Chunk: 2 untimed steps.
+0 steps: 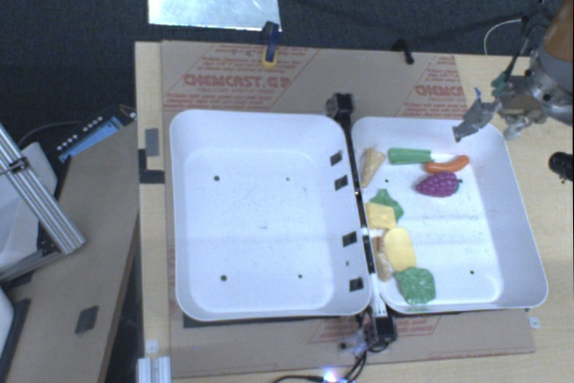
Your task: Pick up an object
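- Several toys lie in the right bin [516, 220], none gripped.
- Hand [489, 114] hovers above the bin's far edge; finger state unclear.
- Next: descend onto the grapes [438, 185].

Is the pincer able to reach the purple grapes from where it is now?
Probably yes. The pincer hangs above the right bin's far edge, and the purple grapes lie uncovered just below the orange carrot, apart from it.

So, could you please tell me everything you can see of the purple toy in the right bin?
The purple toy looks like a small plastic bunch of grapes, bumpy and dark violet, lying flat on the floor of the right bin in its far part. An orange carrot-like piece lies just behind it, close or touching. The gripper is above the bin's far edge, apart from it.
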Motion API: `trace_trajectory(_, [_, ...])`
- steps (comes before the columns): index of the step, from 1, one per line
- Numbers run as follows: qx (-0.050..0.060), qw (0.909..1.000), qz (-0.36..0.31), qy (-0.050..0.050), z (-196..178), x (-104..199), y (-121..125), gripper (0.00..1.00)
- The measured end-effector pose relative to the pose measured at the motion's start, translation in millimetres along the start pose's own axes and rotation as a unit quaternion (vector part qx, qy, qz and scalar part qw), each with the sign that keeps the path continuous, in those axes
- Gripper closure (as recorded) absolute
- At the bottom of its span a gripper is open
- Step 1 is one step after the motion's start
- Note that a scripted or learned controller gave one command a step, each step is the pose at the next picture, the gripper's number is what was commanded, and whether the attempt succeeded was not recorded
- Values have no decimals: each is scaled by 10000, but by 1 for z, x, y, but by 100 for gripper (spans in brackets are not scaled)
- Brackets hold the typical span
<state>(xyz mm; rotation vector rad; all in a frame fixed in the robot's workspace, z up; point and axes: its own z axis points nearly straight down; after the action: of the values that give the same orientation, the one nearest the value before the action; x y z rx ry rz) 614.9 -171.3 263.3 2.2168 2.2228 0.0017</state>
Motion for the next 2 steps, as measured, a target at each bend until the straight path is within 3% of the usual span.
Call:
trace_trajectory(1, [24,10000,-29,18,185,57,16,0])
trace_trajectory(2, [122,9999,36,-44,179,64,35,0])
